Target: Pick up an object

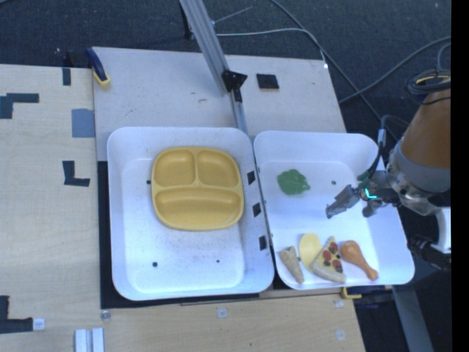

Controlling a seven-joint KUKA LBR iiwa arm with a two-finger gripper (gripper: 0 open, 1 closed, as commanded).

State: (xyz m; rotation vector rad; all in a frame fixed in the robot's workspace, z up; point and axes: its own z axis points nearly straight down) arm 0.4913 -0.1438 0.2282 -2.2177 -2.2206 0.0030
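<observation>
In the right bin (322,144) a green leafy toy (293,182) lies near the middle. Along the bin's front edge lie a tan wedge (291,264), a pale yellow piece (310,247), a pizza slice (330,261) and a chicken drumstick (359,259). My gripper (355,207) hovers over the right half of this bin, to the right of the green toy and above the drumstick. Its fingers are open, with nothing between them.
The left bin (132,218) holds a yellow divided plate (197,188). A slanted metal bar (212,42) runs down to the gap between the bins. Cables lie on the dark floor behind.
</observation>
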